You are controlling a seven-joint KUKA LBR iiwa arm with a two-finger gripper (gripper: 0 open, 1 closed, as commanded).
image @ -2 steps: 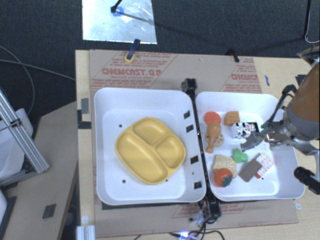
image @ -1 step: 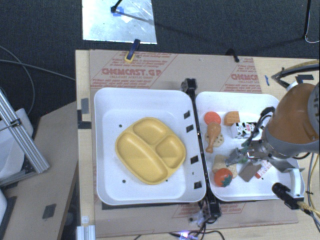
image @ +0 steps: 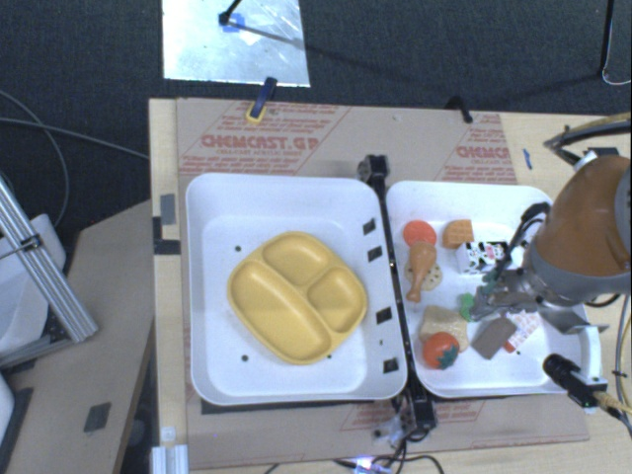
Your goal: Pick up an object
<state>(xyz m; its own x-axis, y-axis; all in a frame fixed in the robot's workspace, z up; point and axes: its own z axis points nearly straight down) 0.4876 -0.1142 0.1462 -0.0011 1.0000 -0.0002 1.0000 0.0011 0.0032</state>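
The right bin (image: 464,388) holds several small toys. A red ball (image: 420,232) and a tan drumstick (image: 423,270) lie at its left. An orange chunk (image: 457,233) and a black-and-white piece (image: 483,255) lie at the back. A beige bread slice (image: 444,321) and a red-and-green fruit (image: 440,351) lie near the front. My gripper (image: 497,299) hangs low over the bin's middle, right above a green piece (image: 466,307) and a grey-brown block (image: 490,339). A pink-and-white card (image: 524,330) lies beside the block.
The left bin (image: 212,265) bears a yellow divided plate (image: 296,294). A black hinge strip (image: 390,284) runs between the bins. My arm's orange band (image: 592,225) covers the right bin's right side. A metal sheet (image: 235,26) lies on the floor behind the bench.
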